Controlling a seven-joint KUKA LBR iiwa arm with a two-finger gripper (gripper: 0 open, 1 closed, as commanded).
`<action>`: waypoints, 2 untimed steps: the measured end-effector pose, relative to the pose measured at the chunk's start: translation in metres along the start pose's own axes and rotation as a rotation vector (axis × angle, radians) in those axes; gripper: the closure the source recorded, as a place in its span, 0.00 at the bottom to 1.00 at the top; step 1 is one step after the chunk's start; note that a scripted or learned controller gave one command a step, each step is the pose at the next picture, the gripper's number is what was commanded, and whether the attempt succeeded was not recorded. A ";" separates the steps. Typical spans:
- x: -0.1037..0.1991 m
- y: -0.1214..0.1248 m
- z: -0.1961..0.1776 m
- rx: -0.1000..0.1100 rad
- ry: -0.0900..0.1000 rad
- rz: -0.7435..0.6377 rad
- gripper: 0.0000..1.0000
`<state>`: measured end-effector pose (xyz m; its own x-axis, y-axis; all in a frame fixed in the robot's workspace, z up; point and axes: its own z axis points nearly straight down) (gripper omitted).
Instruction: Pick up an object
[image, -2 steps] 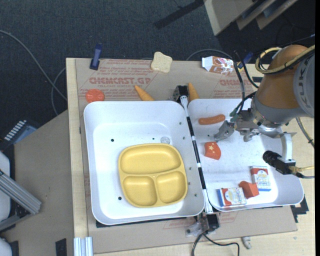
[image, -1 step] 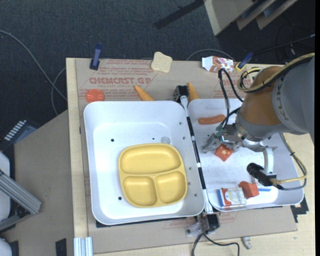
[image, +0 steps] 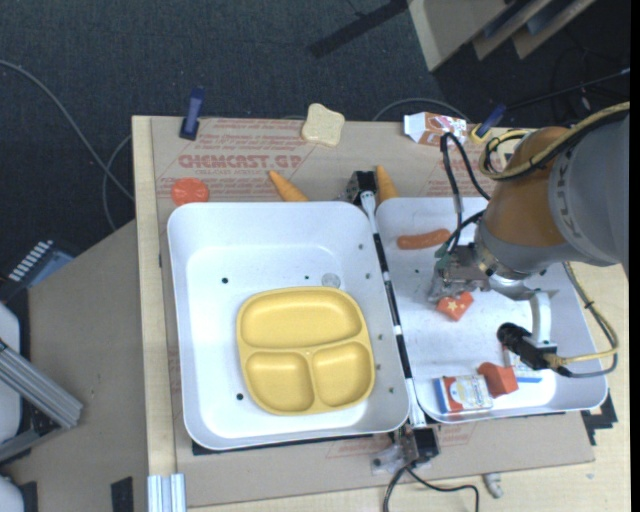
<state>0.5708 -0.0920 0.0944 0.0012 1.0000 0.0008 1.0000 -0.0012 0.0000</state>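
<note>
Right bin (image: 420, 345): orange block (image: 454, 305) just below end effector (image: 452, 283), finger state unclear

Yellow divided tray (image: 305, 350) in left bin (image: 200, 250); bread-slice toy (image: 323, 124), blue clip (image: 191, 112) on bench beyond

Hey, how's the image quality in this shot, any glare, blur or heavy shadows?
Camera view: lighting is soft and even, with faint shadows inside the left bin; the white bin floors look bright but keep detail; the yellow divided tray is sharp; the gripper area is dim under the arm, and small items in the right bin look slightly soft.
</note>
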 end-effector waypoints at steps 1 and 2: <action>0.091 0.022 -0.091 -0.003 0.001 -0.004 1.00; 0.141 0.013 -0.103 -0.001 0.000 -0.003 1.00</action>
